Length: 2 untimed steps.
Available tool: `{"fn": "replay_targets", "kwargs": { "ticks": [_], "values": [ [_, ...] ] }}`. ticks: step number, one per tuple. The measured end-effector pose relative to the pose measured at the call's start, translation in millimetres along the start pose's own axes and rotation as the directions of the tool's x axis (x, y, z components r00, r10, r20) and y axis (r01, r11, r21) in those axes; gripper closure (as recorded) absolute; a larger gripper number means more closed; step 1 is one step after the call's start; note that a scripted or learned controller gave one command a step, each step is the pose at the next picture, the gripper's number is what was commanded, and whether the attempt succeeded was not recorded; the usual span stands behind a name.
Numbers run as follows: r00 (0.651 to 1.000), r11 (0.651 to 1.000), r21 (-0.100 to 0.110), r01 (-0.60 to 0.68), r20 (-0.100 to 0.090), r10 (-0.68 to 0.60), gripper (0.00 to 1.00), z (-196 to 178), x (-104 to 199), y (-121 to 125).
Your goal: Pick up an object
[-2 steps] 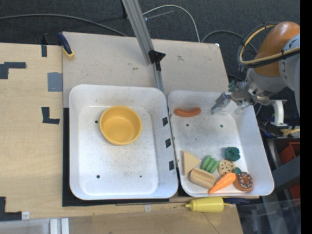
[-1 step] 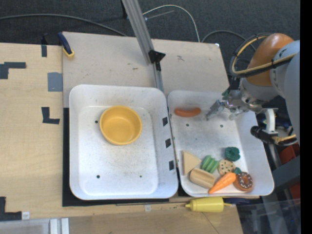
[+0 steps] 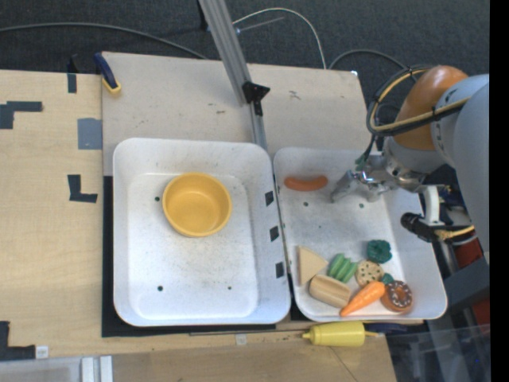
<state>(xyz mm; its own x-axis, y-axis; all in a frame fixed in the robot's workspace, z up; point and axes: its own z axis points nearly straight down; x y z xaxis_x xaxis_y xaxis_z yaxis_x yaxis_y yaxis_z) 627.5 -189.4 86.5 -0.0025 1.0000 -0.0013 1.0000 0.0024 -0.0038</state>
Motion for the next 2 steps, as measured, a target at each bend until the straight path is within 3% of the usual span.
{"fn": "replay_targets", "kwargs": {
  "ticks": [1,2],
  "values": [
    [1.0,1.0,-0.002,0.002,0.001,-0.002,1.0,-12,1,1],
    [1.0,1.0,-0.007,-0.002,0.0,0.002,1.0,-62,-3,-7]
  ]
}}
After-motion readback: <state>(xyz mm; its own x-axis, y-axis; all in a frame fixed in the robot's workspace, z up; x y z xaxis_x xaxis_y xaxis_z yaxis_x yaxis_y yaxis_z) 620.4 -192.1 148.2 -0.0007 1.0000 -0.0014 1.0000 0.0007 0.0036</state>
